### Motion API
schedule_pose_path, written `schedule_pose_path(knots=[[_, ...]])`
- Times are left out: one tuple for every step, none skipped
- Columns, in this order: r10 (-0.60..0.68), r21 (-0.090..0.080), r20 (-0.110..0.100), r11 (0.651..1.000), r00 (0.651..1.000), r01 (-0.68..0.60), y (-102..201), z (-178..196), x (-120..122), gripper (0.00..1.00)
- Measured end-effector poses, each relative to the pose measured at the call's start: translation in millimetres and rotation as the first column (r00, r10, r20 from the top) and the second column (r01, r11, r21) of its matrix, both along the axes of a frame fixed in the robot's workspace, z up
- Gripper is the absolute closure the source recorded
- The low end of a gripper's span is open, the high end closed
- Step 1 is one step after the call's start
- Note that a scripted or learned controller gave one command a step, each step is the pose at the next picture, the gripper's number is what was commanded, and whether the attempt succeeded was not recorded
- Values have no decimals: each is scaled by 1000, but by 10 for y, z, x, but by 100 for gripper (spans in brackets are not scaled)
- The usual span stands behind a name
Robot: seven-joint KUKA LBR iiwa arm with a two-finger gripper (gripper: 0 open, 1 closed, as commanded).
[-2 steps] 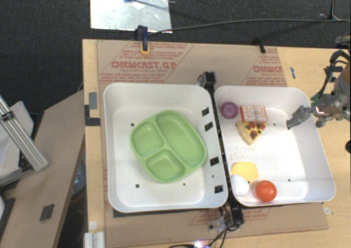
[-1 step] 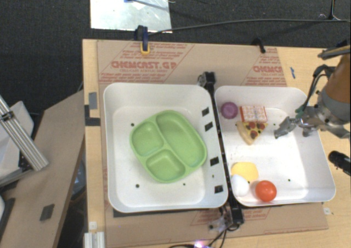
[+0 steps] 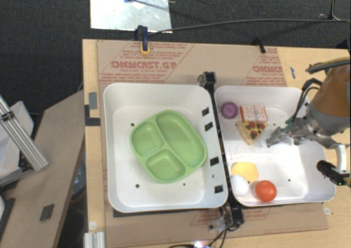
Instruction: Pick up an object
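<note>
The right bin holds several small objects. A purple round piece lies at the back left, with a red and white box beside it. A toy pizza slice lies just in front of the box. Near the front left are a yellow piece, a white egg and a red tomato. My gripper hangs over the middle of this bin, just right of the pizza slice, with nothing seen in it.
The left bin holds a green divided plate. A black divider with clips runs between the bins. The arm's orange band and a dark part overhang the right bin's right side.
</note>
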State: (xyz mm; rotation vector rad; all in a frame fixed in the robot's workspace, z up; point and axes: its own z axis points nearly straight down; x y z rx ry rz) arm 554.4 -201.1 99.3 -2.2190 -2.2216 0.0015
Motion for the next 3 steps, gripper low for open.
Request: schedule_pose_path(knots=[[0,-2,5,1000,1000,0,-5,138,10,100],[-2,-3,7,1000,1000,2,-26,732,-63,100],[3,-4,10,1000,1000,-3,-15,1365,-99,100]])
